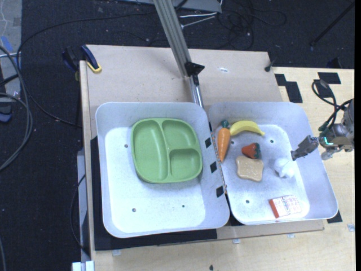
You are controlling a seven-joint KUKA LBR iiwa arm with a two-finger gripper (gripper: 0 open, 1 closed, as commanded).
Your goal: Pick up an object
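Red-white packet [287,206] lies nearest, below white ball [284,167]; gripper [305,147] poised just up-right of ball, finger spread unclear, nothing seen held.

A divided plate [167,150] lies in the left bin [113,208], toy foods [249,168] in the right bin [321,199].

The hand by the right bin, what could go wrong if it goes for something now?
The hand sits at the right bin's rim, so descending may clip the wall. The nearest item, a small white object, looks rounded and may slip. The strawberry and bread slice nearly touch, so either grab might nudge the other.
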